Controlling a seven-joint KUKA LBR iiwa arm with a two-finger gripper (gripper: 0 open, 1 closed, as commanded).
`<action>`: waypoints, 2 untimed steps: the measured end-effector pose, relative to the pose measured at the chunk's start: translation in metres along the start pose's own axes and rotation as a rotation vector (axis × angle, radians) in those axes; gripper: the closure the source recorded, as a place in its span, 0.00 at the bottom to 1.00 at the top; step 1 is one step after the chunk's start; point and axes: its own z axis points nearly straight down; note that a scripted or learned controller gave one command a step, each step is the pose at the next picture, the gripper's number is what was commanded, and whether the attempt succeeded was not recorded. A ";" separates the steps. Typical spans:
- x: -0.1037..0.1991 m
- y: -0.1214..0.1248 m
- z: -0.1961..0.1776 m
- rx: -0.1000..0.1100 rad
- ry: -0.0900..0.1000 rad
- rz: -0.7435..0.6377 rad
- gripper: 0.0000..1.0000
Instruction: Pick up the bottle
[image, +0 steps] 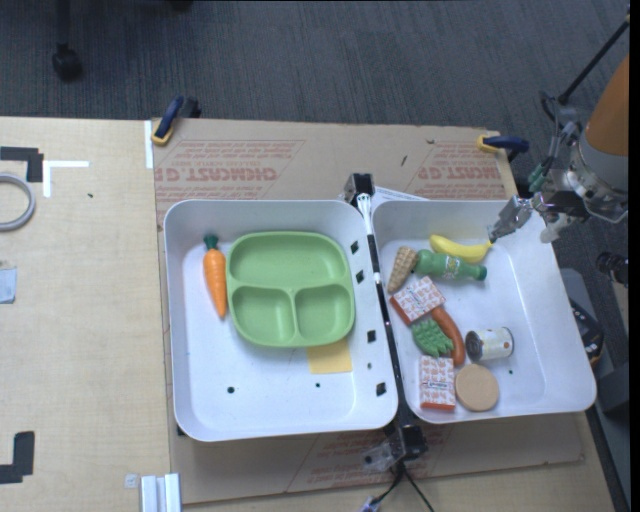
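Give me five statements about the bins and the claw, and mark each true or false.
1. The green bottle lies on its side in the right bin. True.
2. The carrot shares the right bin with it. False: it lies in the left bin, beside the green tray.
3. The banana touches the bottle. True.
4. The claw grips the bottle. False: it hangs apart, near the bin's far right corner.
5. The green tray holds food. False: its compartments are bare.
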 end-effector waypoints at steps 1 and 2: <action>0.000 0.000 -0.010 0.000 -0.001 -0.003 1.00; -0.044 -0.049 -0.024 -0.002 -0.001 -0.336 1.00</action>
